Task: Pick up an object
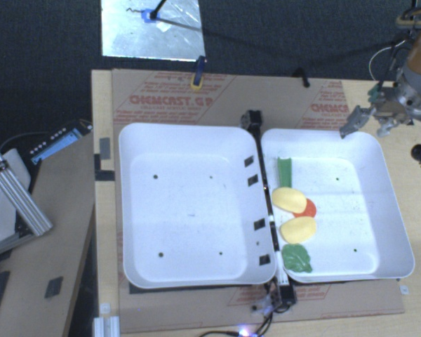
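Observation:
Along the left wall of the right bin (379,188) lie several small objects. They are a green strip (285,168), a yellow lump (288,199) partly over a red piece (309,208), a second yellow lump (298,228) and a green leafy piece (296,258). My gripper (370,124) hangs over the right bin's far right corner, well away from those objects. Its two fingers are spread apart, so it is open, with nothing between them.
The left bin (189,202) stands beside the right one, joined by a black divider (261,188). Both rest on a cardboard sheet (217,93). A shiny metal plate (153,18) lies beyond the bench, and an aluminium frame (10,188) stands at the left.

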`<state>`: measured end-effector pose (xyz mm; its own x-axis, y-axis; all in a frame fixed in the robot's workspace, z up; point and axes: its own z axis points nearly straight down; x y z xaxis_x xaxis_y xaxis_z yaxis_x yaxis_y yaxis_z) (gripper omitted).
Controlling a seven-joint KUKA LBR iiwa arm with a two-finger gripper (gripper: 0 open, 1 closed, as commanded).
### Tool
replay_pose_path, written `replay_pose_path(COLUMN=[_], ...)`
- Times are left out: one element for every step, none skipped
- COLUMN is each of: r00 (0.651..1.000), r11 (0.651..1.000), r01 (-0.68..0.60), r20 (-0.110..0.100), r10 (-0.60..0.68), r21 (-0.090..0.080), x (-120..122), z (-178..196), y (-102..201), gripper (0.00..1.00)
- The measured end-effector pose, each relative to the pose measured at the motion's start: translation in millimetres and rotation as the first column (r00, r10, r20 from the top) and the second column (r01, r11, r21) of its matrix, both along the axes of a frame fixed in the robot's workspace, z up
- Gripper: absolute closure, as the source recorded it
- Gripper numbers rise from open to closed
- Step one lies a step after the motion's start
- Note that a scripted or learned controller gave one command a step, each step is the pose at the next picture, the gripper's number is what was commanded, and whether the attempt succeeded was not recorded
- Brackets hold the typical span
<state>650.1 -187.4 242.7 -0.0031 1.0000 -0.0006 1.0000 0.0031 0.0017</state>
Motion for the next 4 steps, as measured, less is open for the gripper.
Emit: replay_pose_path(r00=[1.000, 1.000, 1.000, 1.000], r11=[1.000, 1.000, 1.000, 1.000], r01=[-0.007, 0.004, 0.003, 0.001], r20=[-0.002, -0.008, -0.006, 0.002], r10=[0.007, -0.004, -0.003, -0.001], r21=[0.004, 0.002, 0.002, 0.000], x=[7.7, -72.5, -124.8, -120.9], z=[-162.7, -158.8, -158.9, -147.5], y=[97.3, 87.6, 101.6, 100.6], gripper=[0.00, 0.00, 0.00, 1.00])
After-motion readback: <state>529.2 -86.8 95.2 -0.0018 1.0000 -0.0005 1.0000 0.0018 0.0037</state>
